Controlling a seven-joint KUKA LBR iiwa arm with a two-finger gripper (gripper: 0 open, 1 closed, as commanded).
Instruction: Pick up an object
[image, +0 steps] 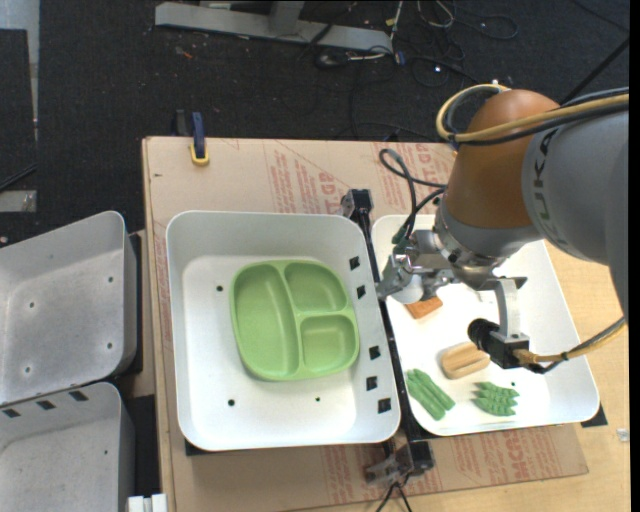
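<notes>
The gripper (412, 285), its opening impossible to tell, hovers over the orange piece (423, 309) by the right bin's (560, 300) left edge; it looks light, stiff, best pinched across its short sides.

Lower right of the frame, in the right bin (560, 300): a tan block (464, 360) lying flat, a green pea pod (430, 393) slanting just below it, and a ridged green piece (496, 398) beside that. An orange piece (422, 309) lies higher, toward the bin's left wall.
</notes>
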